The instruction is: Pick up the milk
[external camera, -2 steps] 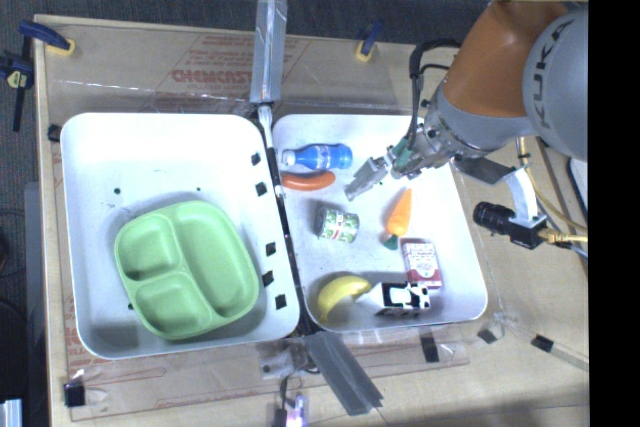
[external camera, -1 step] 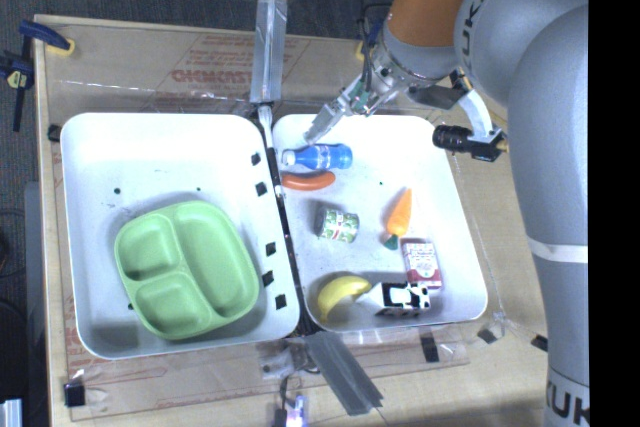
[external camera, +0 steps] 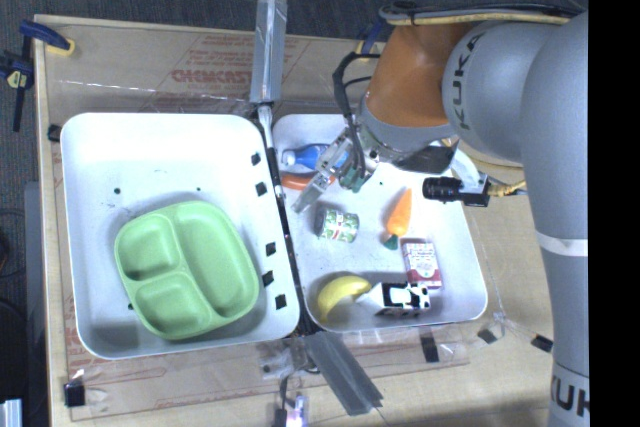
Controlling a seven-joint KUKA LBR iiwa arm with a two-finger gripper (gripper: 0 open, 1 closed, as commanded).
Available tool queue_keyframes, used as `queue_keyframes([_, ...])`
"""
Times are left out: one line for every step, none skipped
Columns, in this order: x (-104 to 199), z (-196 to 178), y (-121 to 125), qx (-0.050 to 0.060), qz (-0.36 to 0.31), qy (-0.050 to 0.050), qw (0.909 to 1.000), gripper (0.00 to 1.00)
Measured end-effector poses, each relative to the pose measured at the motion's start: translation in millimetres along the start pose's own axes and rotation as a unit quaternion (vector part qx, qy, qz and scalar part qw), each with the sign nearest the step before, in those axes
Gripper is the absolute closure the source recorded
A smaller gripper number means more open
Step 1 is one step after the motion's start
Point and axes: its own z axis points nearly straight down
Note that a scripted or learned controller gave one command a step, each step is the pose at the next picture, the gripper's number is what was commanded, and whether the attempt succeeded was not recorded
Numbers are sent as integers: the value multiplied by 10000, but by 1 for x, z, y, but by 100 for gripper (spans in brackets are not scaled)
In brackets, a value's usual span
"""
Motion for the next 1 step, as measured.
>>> queue_keyframes([-13,35,1,-3,606,-71,9981,0])
